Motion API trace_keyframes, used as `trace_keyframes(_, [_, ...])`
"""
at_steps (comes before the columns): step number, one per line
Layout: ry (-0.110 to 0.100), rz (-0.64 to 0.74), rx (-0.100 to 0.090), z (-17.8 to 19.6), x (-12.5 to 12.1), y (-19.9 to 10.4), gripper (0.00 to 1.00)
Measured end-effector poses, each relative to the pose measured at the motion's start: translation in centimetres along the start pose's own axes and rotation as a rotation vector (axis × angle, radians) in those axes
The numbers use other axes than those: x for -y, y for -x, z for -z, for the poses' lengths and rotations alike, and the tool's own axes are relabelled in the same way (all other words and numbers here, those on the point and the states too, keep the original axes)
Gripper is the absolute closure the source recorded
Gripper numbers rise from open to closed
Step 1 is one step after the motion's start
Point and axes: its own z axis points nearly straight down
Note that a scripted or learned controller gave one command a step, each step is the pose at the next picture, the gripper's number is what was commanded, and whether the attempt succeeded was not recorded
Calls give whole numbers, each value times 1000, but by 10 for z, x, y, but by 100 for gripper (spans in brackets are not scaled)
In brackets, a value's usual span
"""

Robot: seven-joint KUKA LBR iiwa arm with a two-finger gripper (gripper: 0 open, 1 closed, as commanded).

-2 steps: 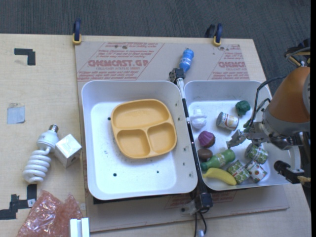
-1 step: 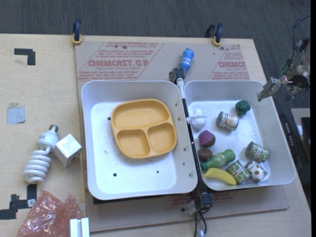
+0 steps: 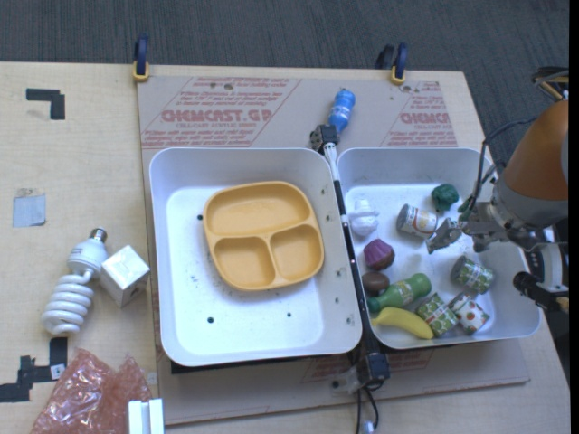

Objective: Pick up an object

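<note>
One banana point(image 3: 403, 323), long axis left-right; gripper point(image 3: 445, 236) state impossible to tell.

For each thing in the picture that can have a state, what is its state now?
Yellow divided tray: upright, lying in the left bin.
Small can: on its side in the right bin.
Banana: lying flat.
Spiral light bulb: lying on the bench.
Gripper: low over the right bin.
</note>
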Motion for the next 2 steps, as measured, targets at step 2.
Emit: trace_keyframes(2, [1,4,1,98,-78,24,100])
